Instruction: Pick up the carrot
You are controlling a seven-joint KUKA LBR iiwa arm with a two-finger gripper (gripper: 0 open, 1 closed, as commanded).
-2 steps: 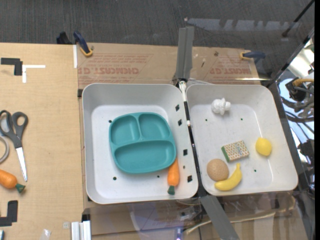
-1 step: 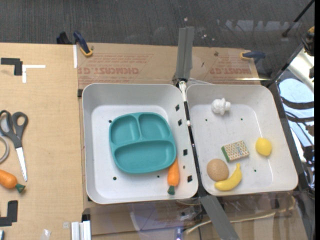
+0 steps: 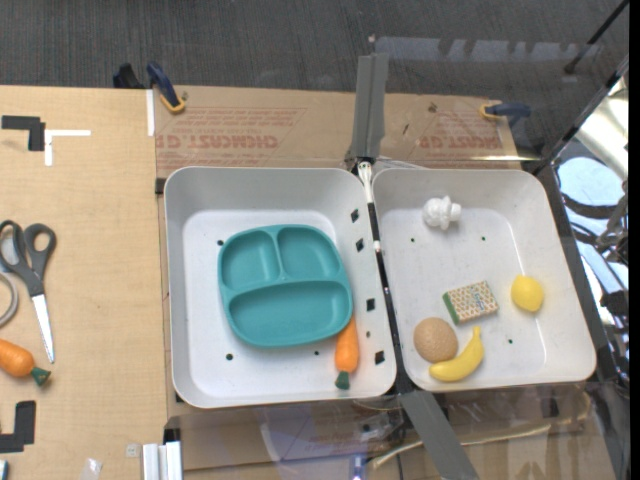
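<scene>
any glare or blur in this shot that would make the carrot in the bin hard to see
Camera view: the small orange carrot in the left white bin is evenly lit and fairly sharp, lying beside the teal divided plate with only a soft shadow; bright glare sits at the right edge on shiny metal parts, well away from it; the whole image is slightly soft.

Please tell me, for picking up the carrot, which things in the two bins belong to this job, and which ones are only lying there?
Belongs to the job:
- carrot, left bin, beside the teal plate's lower right corner

Only lying there:
- teal plate
- banana
- lemon
- brown egg-like ball
- sponge-like block
- white lumpy thing
</scene>
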